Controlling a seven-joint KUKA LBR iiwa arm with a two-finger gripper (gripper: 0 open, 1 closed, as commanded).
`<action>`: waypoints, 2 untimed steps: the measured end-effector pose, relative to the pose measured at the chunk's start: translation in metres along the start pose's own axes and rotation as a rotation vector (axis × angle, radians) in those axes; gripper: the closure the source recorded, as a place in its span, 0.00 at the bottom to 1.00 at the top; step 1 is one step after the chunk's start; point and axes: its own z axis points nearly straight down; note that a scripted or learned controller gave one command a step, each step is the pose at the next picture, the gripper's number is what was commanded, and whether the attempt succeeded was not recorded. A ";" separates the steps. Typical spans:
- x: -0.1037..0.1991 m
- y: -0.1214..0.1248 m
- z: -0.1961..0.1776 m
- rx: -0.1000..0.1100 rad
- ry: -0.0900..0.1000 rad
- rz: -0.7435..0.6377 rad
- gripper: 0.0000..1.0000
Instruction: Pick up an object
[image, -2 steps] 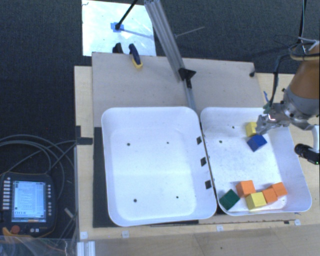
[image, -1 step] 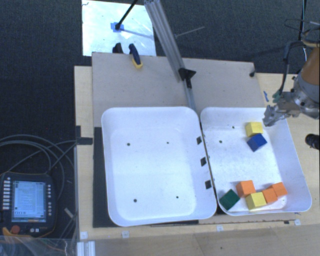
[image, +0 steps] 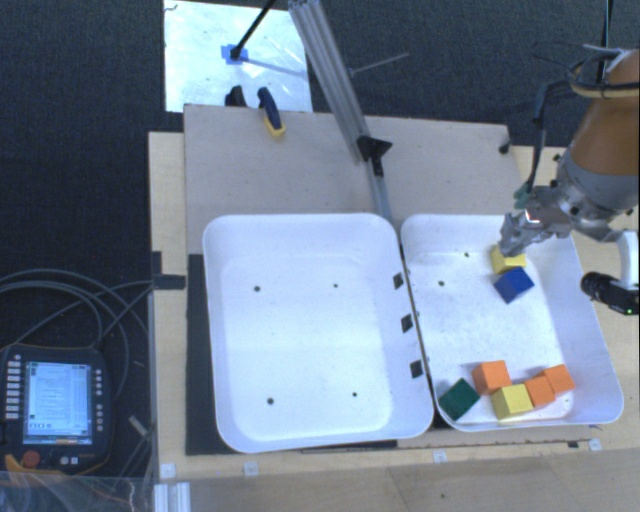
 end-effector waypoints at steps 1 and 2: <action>0.055 -0.003 0.008 0.002 0.000 -0.001 1.00; 0.107 0.006 -0.003 -0.001 0.001 -0.002 1.00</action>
